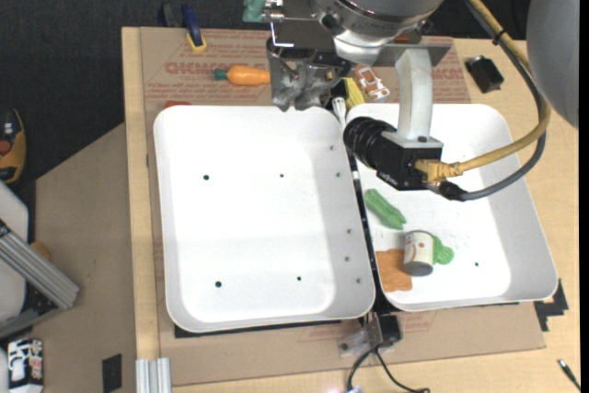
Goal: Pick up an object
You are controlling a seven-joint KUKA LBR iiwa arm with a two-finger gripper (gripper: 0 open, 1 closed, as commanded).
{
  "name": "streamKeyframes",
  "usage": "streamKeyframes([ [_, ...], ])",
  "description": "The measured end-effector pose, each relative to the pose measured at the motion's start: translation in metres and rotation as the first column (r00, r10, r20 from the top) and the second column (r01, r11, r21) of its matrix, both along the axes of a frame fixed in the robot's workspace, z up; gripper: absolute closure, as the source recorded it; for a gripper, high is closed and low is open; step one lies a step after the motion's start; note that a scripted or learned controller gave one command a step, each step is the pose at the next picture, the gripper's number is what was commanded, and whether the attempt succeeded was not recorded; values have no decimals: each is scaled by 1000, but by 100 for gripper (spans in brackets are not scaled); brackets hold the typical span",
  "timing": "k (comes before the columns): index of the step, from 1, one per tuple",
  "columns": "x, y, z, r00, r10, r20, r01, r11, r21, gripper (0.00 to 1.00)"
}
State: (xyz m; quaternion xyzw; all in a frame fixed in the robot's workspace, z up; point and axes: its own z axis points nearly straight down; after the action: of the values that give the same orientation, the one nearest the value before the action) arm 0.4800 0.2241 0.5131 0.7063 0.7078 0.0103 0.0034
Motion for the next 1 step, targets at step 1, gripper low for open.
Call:
streamKeyframes([
  [1,97,-64,23,1000,-11,-12,11,1000,-12,100],
])
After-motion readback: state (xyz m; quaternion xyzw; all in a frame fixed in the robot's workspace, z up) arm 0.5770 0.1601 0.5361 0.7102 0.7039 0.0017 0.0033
